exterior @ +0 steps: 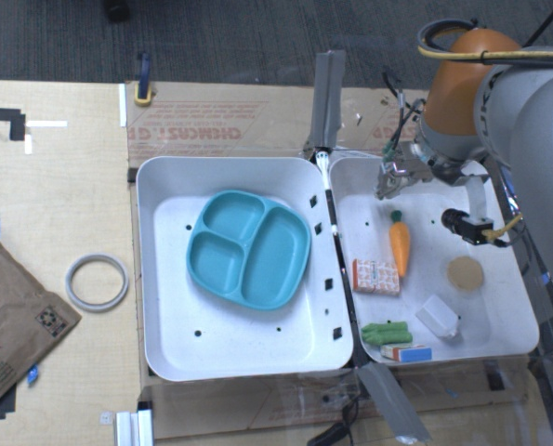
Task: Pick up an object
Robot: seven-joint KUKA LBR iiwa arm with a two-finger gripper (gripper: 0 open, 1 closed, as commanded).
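My gripper (387, 185) hangs over the far left corner of the right bin (513, 337), above the bin floor with nothing seen in it. An orange carrot (401, 247) lies just in front of it, pointing away from the camera. Beside the carrot rests a red and white packet (375, 276). A tan round disc (465, 273) sits to the right, a white block (438, 317) nearer the front. A green bean pod (386, 332) and a small red and blue box (407, 352) lie at the front edge.
The left bin (155, 342) holds a teal divided plate (248, 249). On the bench to the left lie a roll of tape (97, 281) and a brown cardboard box (6, 323). A grey post (327, 100) stands behind the wall between the bins.
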